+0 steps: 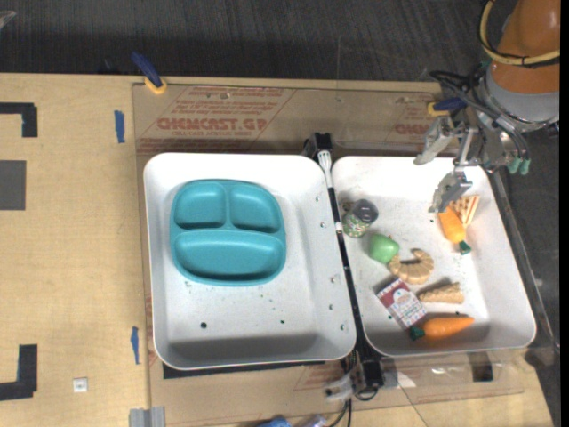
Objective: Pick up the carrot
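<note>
An orange carrot (447, 327) with a green stub lies along the front wall of the right bin (511, 265). A second, shorter orange piece with a green tip (453, 227) lies near the bin's far right, beside an orange striped wedge (468, 207). My gripper (437, 174) hangs over the bin's far right corner, just above and left of that short orange piece. Its fingers stand apart, open, and nothing shows between them. The long carrot lies well toward the front of the bin, away from the gripper.
The right bin also holds a small can (358, 218), a green fruit (383, 248), a tan pastry (414, 265), a bread piece (442, 293) and a red box (400, 302). A teal divided plate (228, 231) sits in the left bin (160, 327).
</note>
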{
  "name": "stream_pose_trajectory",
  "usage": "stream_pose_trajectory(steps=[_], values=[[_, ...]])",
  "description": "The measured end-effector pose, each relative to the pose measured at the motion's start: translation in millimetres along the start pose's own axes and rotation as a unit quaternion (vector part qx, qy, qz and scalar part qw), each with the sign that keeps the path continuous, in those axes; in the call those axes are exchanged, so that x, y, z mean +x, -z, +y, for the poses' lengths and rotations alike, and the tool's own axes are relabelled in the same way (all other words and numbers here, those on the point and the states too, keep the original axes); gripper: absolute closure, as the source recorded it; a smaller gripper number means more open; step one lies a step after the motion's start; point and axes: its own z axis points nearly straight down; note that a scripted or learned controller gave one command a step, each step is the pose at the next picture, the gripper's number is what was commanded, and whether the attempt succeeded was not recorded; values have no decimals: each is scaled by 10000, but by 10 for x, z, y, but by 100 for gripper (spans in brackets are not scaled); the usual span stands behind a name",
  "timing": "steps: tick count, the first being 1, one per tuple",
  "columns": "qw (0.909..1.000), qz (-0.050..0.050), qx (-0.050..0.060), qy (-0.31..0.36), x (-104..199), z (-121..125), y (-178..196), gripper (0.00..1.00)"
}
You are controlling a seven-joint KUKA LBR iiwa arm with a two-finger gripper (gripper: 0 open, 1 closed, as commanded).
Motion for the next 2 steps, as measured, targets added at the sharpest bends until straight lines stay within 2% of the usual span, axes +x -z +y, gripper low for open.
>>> stream_pose_trajectory(steps=[1, 2], values=[[10000, 8, 1, 21, -108, -436, -737, 0], [9907, -47, 9, -1363, -201, -809, -1591, 0]])
